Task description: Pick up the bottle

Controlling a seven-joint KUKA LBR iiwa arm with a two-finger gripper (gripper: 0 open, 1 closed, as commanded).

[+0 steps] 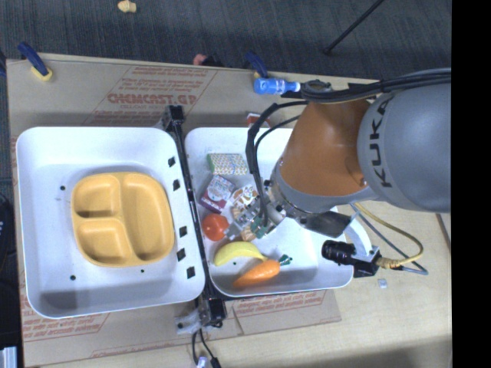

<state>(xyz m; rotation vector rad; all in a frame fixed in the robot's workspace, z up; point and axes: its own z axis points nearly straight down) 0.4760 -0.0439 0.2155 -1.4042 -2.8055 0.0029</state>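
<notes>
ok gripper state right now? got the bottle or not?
Gripper: down in the right bin among the packets; the arm hides its fingers, so open, shut, or holding anything cannot be told.

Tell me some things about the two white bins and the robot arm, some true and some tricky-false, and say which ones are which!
1. A yellow divided tray lies in the left bin. True.
2. The banana is in the left bin. False: it lies in the right bin, next to the carrot.
3. The carrot lies near the right bin's front edge. True.
4. The arm reaches over the left bin. False: it hangs over the right bin.
5. The red tomato sits on the yellow tray. False: it is in the right bin, just above the banana in the view.
</notes>
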